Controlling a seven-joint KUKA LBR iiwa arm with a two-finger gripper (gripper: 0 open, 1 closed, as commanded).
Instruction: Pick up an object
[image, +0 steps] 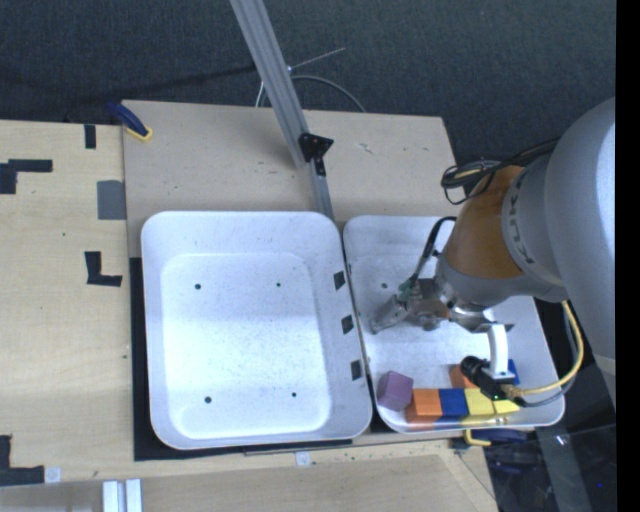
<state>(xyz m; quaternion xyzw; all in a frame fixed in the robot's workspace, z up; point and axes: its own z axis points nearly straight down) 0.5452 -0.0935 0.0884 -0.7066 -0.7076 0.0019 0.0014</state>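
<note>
1. While you are watching the right-hand shallow white plastic bin (372, 240), note that the grey arm with the orange band (488, 240) is reaching into it from the right, and the two-finger gripper (388, 318) is hanging low over the bare middle of the bin floor.
2. You are seeing dark fingers pointing left toward the bin divider; whether they are spread or pressed together I cannot tell, and nothing is showing between them.
3. You are looking for the pickable blocks along the near edge of that bin: a small purple block (395, 389), an orange block (427, 402), a blue block (453, 402) and a yellow block (481, 405), lying in a row running left to right.
4. You are judging the key relation: the purple block is lying nearest, just toward the camera from the fingertips, apart from them.
5. The left-hand white bin (160, 240) is sitting well apart from the gripper.
</note>
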